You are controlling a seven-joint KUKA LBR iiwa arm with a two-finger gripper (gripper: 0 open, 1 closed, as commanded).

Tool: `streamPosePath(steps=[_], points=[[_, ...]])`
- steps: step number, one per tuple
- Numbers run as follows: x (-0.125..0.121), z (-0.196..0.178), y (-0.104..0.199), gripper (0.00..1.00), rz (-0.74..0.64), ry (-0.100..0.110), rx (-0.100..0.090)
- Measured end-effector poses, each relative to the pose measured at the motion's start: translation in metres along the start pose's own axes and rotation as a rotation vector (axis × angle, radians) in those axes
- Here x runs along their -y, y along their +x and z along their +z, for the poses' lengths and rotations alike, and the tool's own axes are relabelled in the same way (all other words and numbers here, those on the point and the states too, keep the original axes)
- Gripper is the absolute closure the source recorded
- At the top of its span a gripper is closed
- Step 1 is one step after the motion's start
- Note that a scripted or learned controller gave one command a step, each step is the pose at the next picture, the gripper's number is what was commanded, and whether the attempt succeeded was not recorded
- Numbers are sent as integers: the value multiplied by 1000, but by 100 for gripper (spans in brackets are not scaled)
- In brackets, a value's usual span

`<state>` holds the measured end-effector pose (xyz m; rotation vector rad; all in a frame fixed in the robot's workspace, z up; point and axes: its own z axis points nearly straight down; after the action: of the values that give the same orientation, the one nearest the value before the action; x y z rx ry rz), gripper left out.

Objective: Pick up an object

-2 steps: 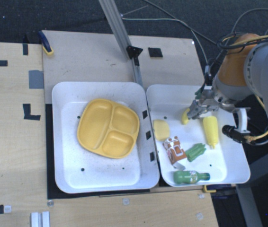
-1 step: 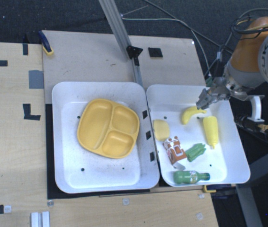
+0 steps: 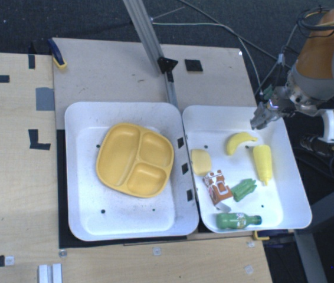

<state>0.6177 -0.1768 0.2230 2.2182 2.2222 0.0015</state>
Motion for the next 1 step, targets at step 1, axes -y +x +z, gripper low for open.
streamPosePath(steps=[1], points=[[14, 10, 51, 100, -3, 5, -1]])
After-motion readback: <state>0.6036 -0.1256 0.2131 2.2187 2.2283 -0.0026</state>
